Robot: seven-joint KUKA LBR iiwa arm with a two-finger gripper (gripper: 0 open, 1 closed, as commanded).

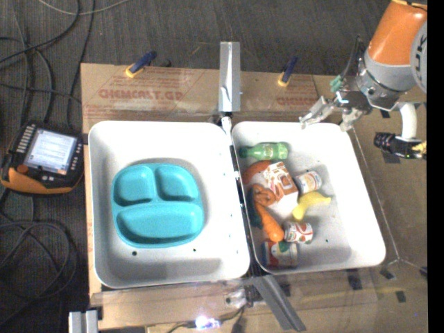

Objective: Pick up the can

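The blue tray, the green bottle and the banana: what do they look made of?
The tray looks like moulded plastic: one even blue, rounded compartments, a soft sheen. The green bottle seems to be plastic too, translucent green with a pale label and cap. The banana is probably a plastic toy, given its flat uniform yellow and smooth surface; the view is too coarse to be sure.

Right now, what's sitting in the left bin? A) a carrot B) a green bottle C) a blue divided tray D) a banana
C: the blue divided tray lies alone in the left bin, while the green bottle, banana and carrot are all in the right bin.
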